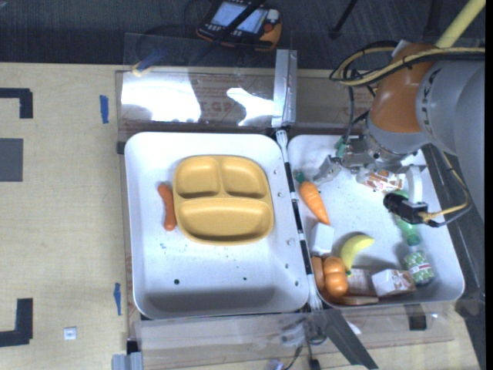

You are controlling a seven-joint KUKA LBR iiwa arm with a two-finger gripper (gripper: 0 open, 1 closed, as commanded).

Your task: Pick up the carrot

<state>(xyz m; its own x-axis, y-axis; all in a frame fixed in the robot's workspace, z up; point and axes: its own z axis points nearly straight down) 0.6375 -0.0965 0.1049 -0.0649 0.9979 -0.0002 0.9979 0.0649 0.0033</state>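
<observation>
You are watching the gripper (337, 168) hovering just right of the carrot (313, 200), which is lying against the right bin's (451, 264) left wall, ungrasped, so the pickup is remaining.

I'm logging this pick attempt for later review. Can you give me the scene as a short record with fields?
target: carrot, lying in the right bin near its left wall, apart from the gripper
gripper: above the right bin's upper left part, just up and right of the carrot
left bin: holds a yellow divided tray with an orange sausage beside it
other items by the carrot: banana, white block
</observation>
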